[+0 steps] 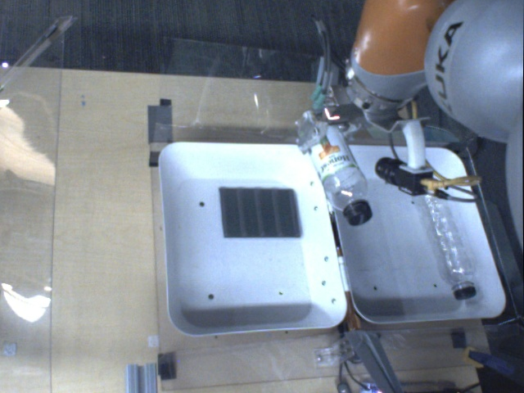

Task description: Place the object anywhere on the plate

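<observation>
Clear bottle (337, 173) is seen tilted over the bins' divide, below end effector (327, 113); grip state can't be told.

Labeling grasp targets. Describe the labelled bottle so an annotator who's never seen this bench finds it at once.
Start at the right white bin, on the arm's side. At its upper left corner, under the pincer, a clear bottle slants down toward the dark cap at its lower end. Unlike the plain clear bottle lying along the bin's right side, it carries a white and orange label.
</observation>
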`<state>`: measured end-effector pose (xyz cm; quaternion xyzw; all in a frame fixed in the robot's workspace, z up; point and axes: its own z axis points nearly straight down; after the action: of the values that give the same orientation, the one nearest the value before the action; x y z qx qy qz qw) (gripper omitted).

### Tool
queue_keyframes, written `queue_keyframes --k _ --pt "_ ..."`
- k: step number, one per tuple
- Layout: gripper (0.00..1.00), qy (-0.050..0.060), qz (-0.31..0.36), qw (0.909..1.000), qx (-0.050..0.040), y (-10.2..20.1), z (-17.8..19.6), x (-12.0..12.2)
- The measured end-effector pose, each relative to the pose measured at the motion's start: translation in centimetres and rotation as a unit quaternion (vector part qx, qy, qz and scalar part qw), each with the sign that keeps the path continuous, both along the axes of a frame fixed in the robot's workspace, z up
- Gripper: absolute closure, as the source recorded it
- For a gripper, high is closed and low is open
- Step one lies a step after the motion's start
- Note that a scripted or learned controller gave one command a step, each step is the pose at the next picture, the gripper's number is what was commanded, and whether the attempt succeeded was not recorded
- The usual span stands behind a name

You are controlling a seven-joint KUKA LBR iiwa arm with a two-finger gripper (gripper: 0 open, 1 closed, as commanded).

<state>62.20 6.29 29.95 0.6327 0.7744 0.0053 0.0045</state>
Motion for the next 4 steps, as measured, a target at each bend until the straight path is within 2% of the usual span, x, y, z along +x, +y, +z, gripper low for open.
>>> queue_keyframes --k 1,2,3,4 --pt "1.0 0.005 0.046 0.9989 -0.0011 5.6 -5.3 -2.5" --pt "1.0 0.002 0.118 0.993 -0.0023 -1.8 -2.7 -2.0" --pt "1.0 0.004 0.15 0.9888 -0.0019 5.1 -2.7 -4.5" --pt "1.0 0.002 0.287 0.9579 -0.0035 1.8 0.1 -3.0"
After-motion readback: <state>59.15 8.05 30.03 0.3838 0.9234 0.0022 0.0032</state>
